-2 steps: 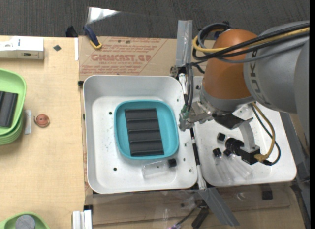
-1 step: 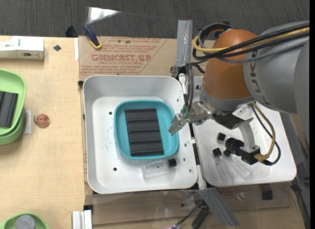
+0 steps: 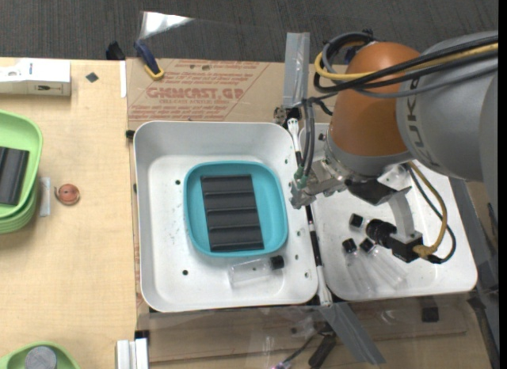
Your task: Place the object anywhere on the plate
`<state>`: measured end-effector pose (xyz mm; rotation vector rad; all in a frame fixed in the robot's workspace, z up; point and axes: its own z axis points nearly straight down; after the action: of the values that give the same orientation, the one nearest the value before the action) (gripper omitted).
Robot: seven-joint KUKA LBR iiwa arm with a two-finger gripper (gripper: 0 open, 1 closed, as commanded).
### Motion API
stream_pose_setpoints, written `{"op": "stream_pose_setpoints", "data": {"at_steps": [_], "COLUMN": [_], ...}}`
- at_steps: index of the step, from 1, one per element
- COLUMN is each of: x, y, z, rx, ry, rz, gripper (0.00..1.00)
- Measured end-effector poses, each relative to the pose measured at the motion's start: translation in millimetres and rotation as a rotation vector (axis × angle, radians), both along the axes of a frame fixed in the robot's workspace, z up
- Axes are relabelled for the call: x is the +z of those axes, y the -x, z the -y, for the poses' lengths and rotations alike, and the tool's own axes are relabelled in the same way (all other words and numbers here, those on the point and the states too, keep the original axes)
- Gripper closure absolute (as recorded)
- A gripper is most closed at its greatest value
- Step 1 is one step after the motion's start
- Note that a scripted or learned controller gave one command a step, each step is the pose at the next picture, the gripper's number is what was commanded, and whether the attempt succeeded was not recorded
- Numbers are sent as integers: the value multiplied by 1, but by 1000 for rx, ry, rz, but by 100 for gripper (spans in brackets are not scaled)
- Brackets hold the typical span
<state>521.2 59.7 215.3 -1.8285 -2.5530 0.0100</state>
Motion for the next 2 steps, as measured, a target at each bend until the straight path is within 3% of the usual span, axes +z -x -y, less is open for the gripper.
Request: {"op": "stream_pose_setpoints", "data": {"at_steps": [1,2], "x": [0,8], "y": [0,-1], "z": [0,2], "rx": [0,-2], "ry": [0,2], "rz": [0,-1], "gripper": [0,100]}}
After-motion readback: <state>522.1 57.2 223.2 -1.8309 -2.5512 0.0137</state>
